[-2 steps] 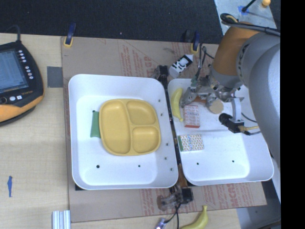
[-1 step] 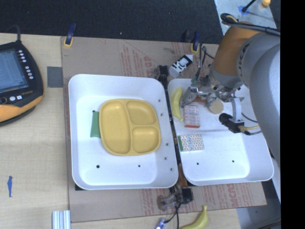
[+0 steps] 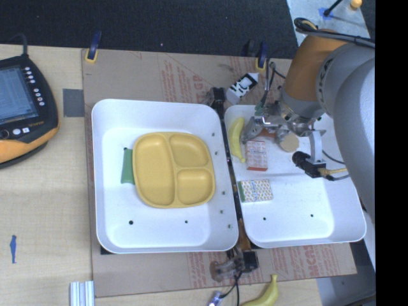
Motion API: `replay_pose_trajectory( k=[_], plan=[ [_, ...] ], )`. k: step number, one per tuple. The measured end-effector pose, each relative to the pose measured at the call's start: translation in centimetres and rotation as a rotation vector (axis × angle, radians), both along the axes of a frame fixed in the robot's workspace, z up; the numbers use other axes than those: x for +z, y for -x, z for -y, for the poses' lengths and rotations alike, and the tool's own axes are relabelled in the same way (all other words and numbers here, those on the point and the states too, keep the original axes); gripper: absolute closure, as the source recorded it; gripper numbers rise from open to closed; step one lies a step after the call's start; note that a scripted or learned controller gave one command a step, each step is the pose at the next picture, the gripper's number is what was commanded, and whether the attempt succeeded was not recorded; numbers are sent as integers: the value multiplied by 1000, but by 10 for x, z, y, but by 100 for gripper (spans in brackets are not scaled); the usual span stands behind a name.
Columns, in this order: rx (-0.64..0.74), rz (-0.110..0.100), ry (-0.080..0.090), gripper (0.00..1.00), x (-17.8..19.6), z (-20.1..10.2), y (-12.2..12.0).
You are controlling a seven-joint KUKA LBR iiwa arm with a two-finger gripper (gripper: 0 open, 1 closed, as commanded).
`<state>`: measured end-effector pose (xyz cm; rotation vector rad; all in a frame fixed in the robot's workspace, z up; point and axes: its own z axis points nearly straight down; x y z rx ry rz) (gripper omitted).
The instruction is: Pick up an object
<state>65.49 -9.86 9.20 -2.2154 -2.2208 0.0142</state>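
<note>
Arm low over the right bin's far end

The gripper (image 3: 266, 127) hangs above the right bin (image 3: 319, 225), just beside a yellow banana (image 3: 236, 138) and over a small red-and-white packet (image 3: 257, 154); whether it's clenched or released, I cannot tell. A yellow divided tray (image 3: 173, 169) sits in the left bin (image 3: 121, 225)

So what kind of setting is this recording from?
Most likely a robotics lab bench set up for pick tests. A robot arm reaches over two white bins on taped-down cardboard, a teach pendant lies beside them, and toy-like items such as a yellow divided plate serve as targets.
</note>
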Motion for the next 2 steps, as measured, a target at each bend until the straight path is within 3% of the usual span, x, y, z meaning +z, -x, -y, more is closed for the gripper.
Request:
replay_pose_trajectory(
  k=[2],
  plan=[
    [0, -1, -1, 0, 0, 0, 0]
  ],
)
